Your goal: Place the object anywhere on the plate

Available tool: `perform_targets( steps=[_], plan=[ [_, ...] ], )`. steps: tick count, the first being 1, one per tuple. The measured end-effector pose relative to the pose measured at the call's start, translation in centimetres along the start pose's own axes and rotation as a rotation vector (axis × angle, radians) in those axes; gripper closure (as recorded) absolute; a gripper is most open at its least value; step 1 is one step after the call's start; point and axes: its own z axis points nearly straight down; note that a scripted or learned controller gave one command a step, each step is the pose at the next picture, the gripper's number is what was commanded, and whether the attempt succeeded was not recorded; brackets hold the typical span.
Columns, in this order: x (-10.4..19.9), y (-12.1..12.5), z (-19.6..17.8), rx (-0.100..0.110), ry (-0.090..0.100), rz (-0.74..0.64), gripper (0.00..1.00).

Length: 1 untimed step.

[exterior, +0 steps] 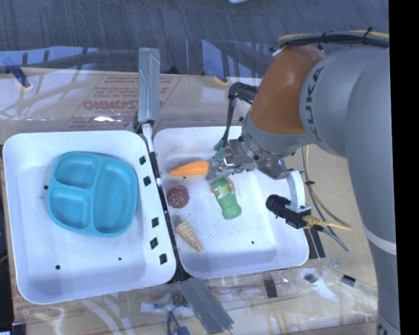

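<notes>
Since my gripper [222, 166] sits low in the right bin [267, 254], right at the top of the green bottle [226, 196] and the right tip of the carrot [189, 169], the job now is a clean grab. Can't tell if it's wide, narrow or gripping anything, since the wrist hides that. Judging by position, the bottle or carrot is the target, not sure which. Best bet: centre over one item, come straight down, close across its narrow width, w/o nudging the neighbour. Bottle lies tilted, cap end toward me, body running nearer. Carrot points left. Then lift clear of the divider between bins and carry left to the blue plate [93, 193], well apart in the left bin [35, 272].
</notes>
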Motion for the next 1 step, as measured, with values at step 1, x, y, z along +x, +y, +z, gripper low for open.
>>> perform_targets(
  steps=[1],
  plan=[
    [7.52, 3.35, 2.56, 0.002, 0.000, -0.055, 1.00]
  ],
)
